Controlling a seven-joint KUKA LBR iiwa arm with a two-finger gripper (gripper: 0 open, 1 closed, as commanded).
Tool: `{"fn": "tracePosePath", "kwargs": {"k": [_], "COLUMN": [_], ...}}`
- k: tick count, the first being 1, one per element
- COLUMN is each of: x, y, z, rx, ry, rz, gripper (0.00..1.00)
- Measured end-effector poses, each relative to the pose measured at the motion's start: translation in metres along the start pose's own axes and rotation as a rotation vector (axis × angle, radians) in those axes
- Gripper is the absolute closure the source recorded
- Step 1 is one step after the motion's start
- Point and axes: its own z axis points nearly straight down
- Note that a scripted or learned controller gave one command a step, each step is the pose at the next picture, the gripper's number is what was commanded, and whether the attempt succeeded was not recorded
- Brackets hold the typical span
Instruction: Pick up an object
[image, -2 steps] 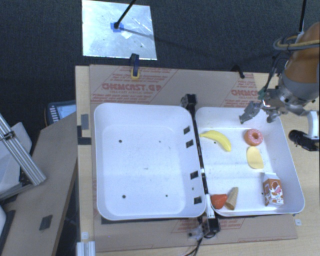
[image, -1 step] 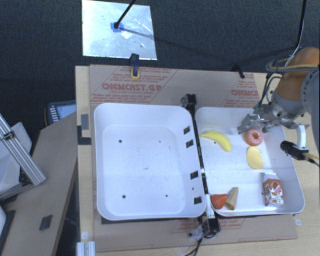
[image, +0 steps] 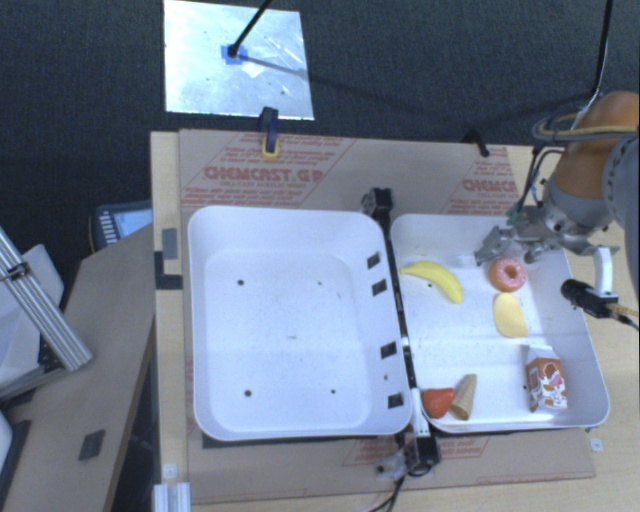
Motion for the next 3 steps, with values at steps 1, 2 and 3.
{"fn": "tracePosePath", "kwargs": {"k": [1,2,3], "x": [0.0,0.0,0.0], "y": [0.0,0.0001,0.0001], "z": [-0.0001,-0.0001,-0.0001], "rx": [0.0,0.0,0.0], "ry": [0.0,0.0,0.0], "rz": [0.0,0.0,0.0], "gripper": [0.0,0.0,0.0]}}
